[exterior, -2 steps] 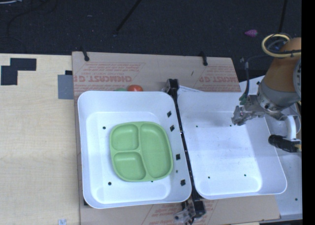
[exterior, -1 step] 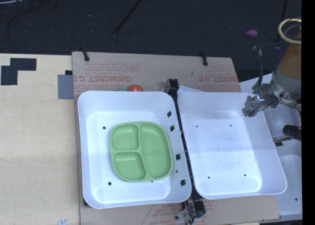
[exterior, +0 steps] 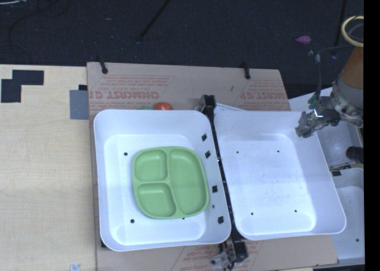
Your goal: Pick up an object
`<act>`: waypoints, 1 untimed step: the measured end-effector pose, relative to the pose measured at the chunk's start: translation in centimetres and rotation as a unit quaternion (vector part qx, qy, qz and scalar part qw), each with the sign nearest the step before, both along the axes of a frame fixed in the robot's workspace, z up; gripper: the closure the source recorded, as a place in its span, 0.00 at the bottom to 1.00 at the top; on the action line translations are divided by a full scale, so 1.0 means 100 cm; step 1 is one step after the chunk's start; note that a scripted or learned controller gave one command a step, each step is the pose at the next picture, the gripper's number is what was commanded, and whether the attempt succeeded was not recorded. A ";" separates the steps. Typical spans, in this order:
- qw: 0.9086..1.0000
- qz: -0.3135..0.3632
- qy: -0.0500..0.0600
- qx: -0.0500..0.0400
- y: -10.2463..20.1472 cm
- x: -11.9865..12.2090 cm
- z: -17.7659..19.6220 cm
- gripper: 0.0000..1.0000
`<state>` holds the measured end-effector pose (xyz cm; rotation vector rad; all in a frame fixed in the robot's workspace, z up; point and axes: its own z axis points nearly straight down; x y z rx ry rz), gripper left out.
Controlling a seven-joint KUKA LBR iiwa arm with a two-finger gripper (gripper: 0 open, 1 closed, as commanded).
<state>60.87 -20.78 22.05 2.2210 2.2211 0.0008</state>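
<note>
A green divided plate with three compartments lies flat in the left bin, a little toward that bin's near right part, its right edge close to the wall shared with the right bin. Nothing touches it. Behind the left bin's far rim a small red-orange object peeps out, mostly hidden by the rim, so its shape cannot be made out; a trace of green beside it is too small to identify. Both bins sit on a sheet of cardboard with reversed printing, which rests on the pale wooden tabletop.

The arm enters at the right, cut off by the frame edge, so just its orange band and grey wrist show. It hangs over the far right corner of the right bin, well apart from the plate. The pincer points down and to the left over that bin's far right rim; it is small and blurred, and whether its tips are apart or together cannot be told. Nothing can be seen between them.
</note>
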 end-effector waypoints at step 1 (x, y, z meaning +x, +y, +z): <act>1.000 0.002 0.002 0.001 0.050 -0.007 -0.010 1.00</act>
